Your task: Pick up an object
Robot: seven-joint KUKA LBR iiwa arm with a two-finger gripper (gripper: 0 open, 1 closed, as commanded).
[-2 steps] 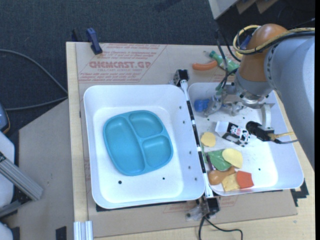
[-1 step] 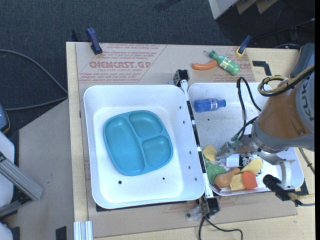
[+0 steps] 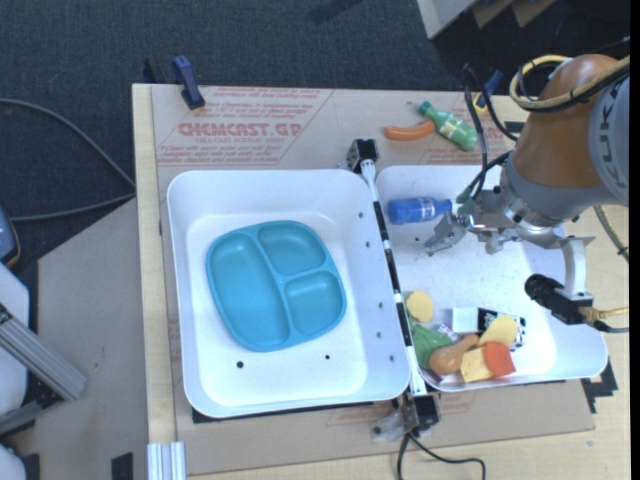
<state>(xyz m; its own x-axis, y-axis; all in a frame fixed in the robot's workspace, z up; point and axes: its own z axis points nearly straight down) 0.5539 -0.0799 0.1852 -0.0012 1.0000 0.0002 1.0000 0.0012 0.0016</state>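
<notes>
Wooden bench (image 3: 250,133) on dark carpet (image 3: 150,18) bears two white bins (image 3: 200,368); gripper (image 3: 447,234) spread open, grasping nothing.

A single fixed camera looks down at a slant on the desk (image 3: 250,118), set far enough back to take in both white bins: the left bin (image 3: 190,208) near mid-frame, the right bin (image 3: 575,353) toward the right edge, where the arm (image 3: 565,138) reaches in, with dark floor (image 3: 80,28) beyond.
</notes>
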